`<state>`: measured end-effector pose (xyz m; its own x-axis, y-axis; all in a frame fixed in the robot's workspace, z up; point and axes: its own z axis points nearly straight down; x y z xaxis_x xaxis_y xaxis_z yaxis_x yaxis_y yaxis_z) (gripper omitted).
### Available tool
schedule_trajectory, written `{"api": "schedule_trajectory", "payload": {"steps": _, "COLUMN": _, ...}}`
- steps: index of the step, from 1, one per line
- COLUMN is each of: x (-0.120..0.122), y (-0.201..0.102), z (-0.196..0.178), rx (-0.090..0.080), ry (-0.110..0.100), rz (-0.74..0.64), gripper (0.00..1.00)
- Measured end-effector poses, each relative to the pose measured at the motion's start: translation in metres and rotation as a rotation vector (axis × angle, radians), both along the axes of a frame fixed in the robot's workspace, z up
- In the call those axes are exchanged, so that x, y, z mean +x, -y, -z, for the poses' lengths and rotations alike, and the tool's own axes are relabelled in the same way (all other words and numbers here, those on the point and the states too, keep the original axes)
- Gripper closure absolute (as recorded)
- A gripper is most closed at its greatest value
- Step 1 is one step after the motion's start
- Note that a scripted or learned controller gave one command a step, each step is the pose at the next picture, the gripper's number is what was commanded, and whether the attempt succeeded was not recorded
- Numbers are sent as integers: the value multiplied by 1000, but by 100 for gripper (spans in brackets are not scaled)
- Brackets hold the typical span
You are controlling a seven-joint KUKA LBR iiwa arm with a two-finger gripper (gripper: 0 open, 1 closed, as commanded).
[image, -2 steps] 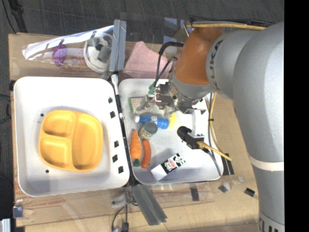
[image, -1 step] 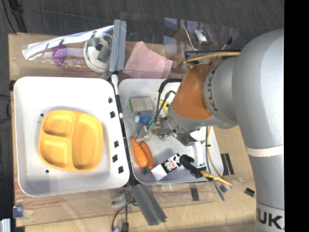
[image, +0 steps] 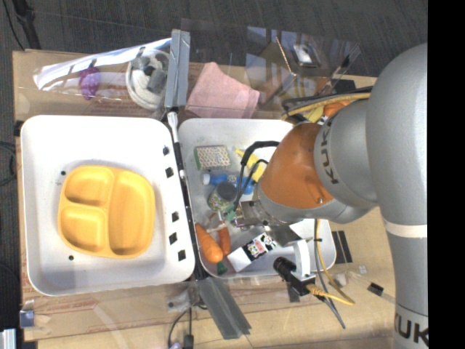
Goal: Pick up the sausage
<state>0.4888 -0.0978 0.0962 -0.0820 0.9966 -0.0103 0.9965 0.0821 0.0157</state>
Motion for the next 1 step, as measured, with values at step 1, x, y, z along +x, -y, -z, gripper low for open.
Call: {"api": "schedule_trajectory", "payload": {"steps": 1, "x": -1, "y": -2, "z": -8, "rx": 5, "ry": -10, "rz": -7, "gripper": 100}}
